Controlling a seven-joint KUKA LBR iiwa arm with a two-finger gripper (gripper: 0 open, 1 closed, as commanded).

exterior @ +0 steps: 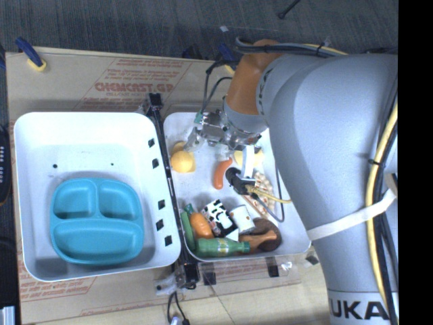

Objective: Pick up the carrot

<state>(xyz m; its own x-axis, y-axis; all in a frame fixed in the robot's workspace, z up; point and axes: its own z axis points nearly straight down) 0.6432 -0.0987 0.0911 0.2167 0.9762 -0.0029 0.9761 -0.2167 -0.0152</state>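
Note:
The carrot point(200, 226), orange with a green top, lies near the front left corner of the right bin point(177, 124), wedged among other items. My gripper point(220, 141) hangs over the back half of that bin, well behind the carrot and apart from it. Just in front of the gripper lies an orange-red oblong item point(220, 174). A yellow lemon point(181, 160) rests to the gripper's left.
Beside the carrot are a black-and-white toy point(216, 213), a white cup point(241, 217), a green bottle point(224, 248) and a brown item point(262, 235). Pale sticks point(262, 193) lie at mid right. The left bin point(27, 181) holds a blue divided plate point(98, 220).

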